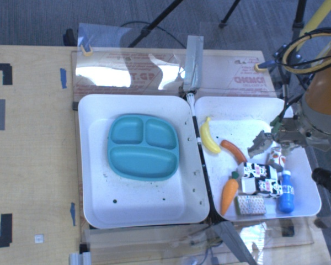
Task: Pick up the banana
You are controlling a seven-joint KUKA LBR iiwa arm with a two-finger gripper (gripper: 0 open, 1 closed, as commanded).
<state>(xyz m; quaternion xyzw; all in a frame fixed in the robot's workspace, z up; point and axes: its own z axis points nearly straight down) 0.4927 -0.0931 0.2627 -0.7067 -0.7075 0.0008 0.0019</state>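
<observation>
Banana: I see it lying in the right bin, close to that bin's left wall and toward its far left corner, curved, apparently free of any grasp.
Gripper: it hangs over the right bin's middle, nearer the right wall, well apart from the banana. I cannot tell how far it is parted; nothing shows between its tips.
Neighbours: a sausage lies just beside the banana's lower end; a carrot, a patterned box, a blue bottle and a small speckled block crowd the near right area.
Left bin: carries a teal divided plate; not involved.
Risk, wall: I judge a descent by the left wall could catch a finger on the rim.
Risk, sausage: a closing stroke at the lower end may take the sausage instead.
Risk, slip: the curved skin may roll out of a pinch.
</observation>
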